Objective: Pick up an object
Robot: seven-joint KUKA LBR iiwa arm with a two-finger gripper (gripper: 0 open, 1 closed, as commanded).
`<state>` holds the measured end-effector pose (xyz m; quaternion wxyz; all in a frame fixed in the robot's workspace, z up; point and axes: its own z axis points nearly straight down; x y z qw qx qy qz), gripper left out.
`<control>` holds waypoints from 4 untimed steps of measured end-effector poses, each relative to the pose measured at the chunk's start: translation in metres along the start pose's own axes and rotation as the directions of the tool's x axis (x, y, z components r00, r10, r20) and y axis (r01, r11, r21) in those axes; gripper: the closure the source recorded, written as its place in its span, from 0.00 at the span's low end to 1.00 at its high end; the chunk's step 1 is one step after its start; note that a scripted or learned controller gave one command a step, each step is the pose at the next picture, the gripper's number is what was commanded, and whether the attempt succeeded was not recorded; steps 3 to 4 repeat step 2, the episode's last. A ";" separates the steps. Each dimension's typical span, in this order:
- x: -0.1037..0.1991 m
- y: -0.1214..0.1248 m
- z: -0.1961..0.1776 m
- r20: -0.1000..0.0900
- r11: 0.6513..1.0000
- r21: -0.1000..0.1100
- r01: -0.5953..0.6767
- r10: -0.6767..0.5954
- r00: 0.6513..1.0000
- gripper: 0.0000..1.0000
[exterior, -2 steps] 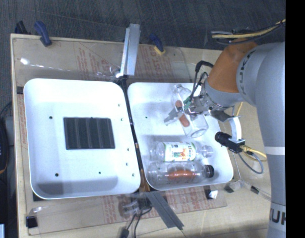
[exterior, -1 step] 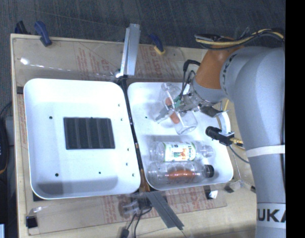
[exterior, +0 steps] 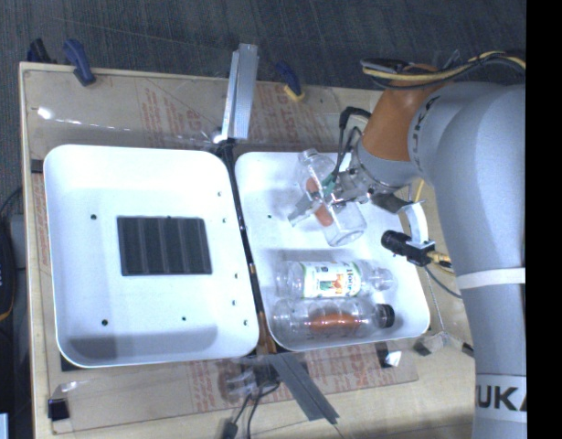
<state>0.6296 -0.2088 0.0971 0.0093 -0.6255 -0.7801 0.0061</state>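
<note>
In the right bin (exterior: 262, 199), my gripper (exterior: 328, 193) reaches down into the upper part, below the orange band (exterior: 390, 126) of the wrist. A clear plastic cup-like object (exterior: 343, 225) with an orange patch lies right under and against the gripper; it hides the gripper's tip. A clear bottle with a white and orange label (exterior: 331, 280) lies on its side lower in the bin. Beneath it, along the front wall, lies a second clear bottle (exterior: 331, 319) with orange contents and a dark cap.
The left bin (exterior: 79, 181) holds a dark ribbed rectangle (exterior: 164, 245) in its middle. A metal bar (exterior: 239, 90) rises behind the gap between the bins. Blue clamps (exterior: 78, 59) grip the board's back edge. Cables (exterior: 413, 245) hang beside the right bin's right wall.
</note>
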 end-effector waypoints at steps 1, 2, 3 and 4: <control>-0.004 0.006 0.007 -0.005 0.999 0.009 -0.035 0.036 0.999 1.00; 0.040 0.035 -0.091 0.006 0.999 -0.020 -0.038 0.038 0.999 1.00; 0.040 0.035 -0.091 0.006 0.999 -0.020 -0.038 0.038 0.999 1.00; 0.040 0.035 -0.091 0.006 0.999 -0.020 -0.038 0.038 0.999 1.00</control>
